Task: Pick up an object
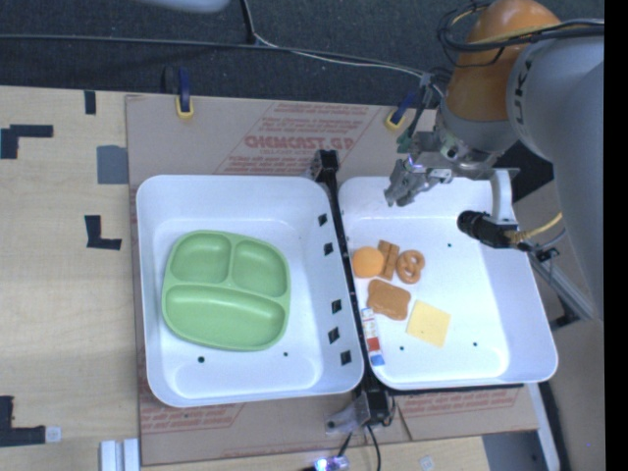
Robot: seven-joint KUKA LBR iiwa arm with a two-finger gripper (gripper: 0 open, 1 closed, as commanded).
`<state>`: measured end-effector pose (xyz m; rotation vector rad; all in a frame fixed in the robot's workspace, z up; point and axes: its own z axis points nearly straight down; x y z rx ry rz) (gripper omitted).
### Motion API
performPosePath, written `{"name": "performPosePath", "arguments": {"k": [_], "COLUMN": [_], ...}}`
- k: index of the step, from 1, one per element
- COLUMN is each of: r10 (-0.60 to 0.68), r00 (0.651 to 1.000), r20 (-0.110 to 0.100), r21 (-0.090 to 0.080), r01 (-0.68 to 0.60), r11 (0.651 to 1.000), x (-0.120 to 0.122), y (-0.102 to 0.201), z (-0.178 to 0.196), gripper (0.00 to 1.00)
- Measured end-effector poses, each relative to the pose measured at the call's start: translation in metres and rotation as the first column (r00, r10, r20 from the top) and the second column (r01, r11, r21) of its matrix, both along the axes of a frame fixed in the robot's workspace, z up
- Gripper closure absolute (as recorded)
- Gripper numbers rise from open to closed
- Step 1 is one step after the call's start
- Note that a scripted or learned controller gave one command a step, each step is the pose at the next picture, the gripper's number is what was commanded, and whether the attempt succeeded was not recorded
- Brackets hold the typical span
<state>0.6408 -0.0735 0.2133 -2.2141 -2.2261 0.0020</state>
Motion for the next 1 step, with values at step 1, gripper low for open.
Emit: {"name": "performPosePath", "arguments": {"k": [1], "r10": [0.000], "r00": [1.000], "r20": [0.000], "r21": [0.000], "r01": [0.000], "r11": [1.000], "x": [0.0029], "y": [0.0508], "z": [-0.0081], "gripper": [1.00]}}
